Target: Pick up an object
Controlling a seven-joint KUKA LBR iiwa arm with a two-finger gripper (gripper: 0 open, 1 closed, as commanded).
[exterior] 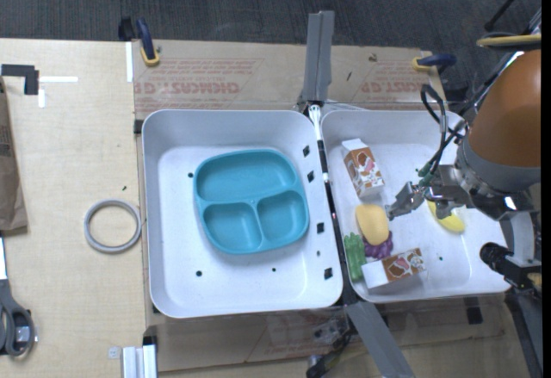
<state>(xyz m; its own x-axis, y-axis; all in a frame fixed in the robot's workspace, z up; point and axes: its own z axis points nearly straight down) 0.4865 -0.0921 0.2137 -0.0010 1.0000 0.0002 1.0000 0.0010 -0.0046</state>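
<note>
In the right bin lie a white and brown carton, a yellow rounded item, a purple piece, a green item and a small white and brown box. A yellow item lies further right, partly under the arm. My gripper hangs over the bin's middle, just right of the yellow rounded item. Nothing shows between its fingers.
The left bin holds a blue three-compartment tray. A grey ring lies on the bench to the left, scissors at the lower left. Clamps sit at the cardboard's far corners. The arm's orange band fills the right side.
</note>
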